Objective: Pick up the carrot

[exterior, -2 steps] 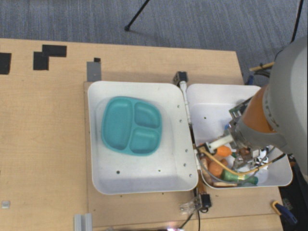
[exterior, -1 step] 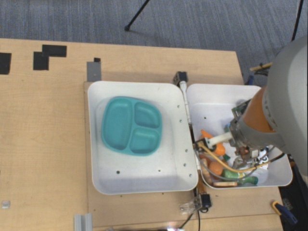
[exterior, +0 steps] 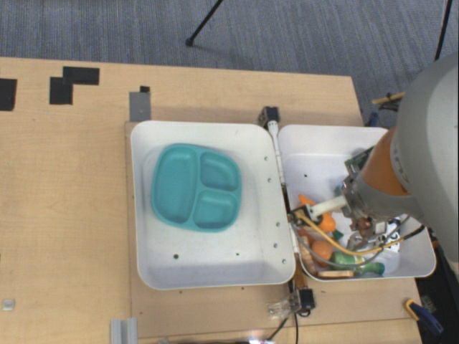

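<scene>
The carrot, an orange piece, lies near the left wall of the right bin, partly under a pale bar and a yellow cable. My gripper hangs low over the front half of that bin, just right of the carrot. The wrist and arm hide much of what is under it, and I cannot make out whether anything is held.
A teal divided plate lies in the left bin. The front left corner of the right bin also holds a round orange thing and a green item. The arm covers that bin's right side.
</scene>
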`<state>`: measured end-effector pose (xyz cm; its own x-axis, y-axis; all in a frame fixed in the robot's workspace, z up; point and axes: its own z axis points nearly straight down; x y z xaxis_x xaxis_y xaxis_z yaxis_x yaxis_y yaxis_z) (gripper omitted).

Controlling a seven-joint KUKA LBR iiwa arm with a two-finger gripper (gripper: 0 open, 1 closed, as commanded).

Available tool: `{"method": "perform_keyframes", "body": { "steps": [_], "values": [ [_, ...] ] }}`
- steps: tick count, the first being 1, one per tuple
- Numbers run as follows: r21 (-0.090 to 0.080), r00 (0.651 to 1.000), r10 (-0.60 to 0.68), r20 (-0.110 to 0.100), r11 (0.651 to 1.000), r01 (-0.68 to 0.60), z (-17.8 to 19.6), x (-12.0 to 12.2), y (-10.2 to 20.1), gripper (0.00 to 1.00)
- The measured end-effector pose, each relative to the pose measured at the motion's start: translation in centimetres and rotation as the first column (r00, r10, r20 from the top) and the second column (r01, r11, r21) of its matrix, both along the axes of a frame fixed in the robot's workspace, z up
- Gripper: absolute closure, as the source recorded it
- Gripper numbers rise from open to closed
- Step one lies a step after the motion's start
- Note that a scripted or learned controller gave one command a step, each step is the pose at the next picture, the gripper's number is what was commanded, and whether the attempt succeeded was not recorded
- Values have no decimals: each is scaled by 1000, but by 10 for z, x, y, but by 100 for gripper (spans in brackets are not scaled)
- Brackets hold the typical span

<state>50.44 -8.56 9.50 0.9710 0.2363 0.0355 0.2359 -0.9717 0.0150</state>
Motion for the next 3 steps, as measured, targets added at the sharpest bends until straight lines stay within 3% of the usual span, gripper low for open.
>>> {"method": "perform_keyframes", "body": {
  "steps": [1,2,3],
  "values": [
    [-6,998,58,6,998,-58,0,-3,-1,0],
    [-1,1000,-19,8,1000,19,0,-3,-5,0],
    [-10,1000,1,9,1000,0,0,-3,-1,0]
  ]
}}
